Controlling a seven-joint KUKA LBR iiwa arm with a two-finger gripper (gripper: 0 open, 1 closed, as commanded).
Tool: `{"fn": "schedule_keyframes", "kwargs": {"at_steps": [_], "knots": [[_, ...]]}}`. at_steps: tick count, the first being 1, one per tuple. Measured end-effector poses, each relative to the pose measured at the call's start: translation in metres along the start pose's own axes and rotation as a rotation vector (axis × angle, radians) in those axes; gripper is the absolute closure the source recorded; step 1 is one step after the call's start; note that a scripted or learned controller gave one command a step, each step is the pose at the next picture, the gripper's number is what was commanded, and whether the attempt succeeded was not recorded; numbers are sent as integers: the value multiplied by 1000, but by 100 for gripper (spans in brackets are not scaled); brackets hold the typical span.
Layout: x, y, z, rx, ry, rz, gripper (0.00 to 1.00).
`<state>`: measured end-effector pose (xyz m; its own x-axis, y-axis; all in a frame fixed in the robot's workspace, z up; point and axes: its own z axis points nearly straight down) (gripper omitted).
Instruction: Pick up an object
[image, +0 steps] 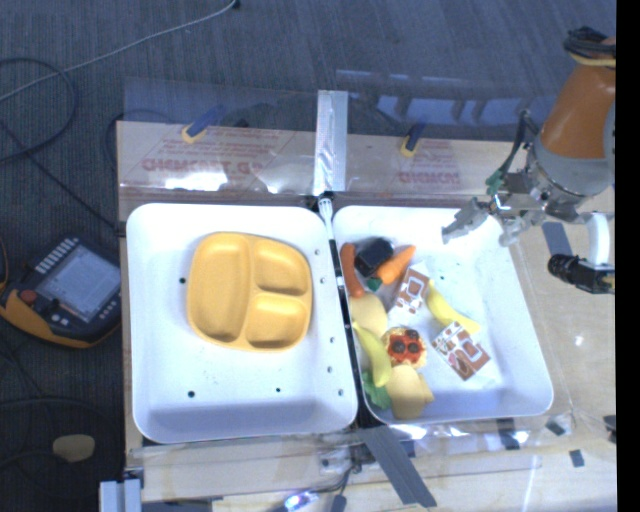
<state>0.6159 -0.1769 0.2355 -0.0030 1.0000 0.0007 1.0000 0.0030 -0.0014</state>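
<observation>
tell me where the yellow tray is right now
The yellow tray lies in the left bin, a little above its middle, near the divider that separates it from the right bin holding the toy food.

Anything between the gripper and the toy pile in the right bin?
Nothing visible. The gripper hangs over the right bin's upper right corner, fingers spread. The toys, including the orange carrot and the yellow banana, sit heaped to its lower left, with bare bin floor in between. The yellow tray lies in the left bin, off that path.
</observation>
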Motion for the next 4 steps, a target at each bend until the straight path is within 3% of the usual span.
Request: {"fn": "schedule_keyframes", "kwargs": {"at_steps": [1, 2, 3, 4], "knots": [[-16, -17, 50, 0, -3, -301, 0], [34, 40, 121, -33, -14, -388, 0], [50, 13, 128, -47, -25, -391, 0], [32, 10, 138, -10, -9, -404, 0]]}}
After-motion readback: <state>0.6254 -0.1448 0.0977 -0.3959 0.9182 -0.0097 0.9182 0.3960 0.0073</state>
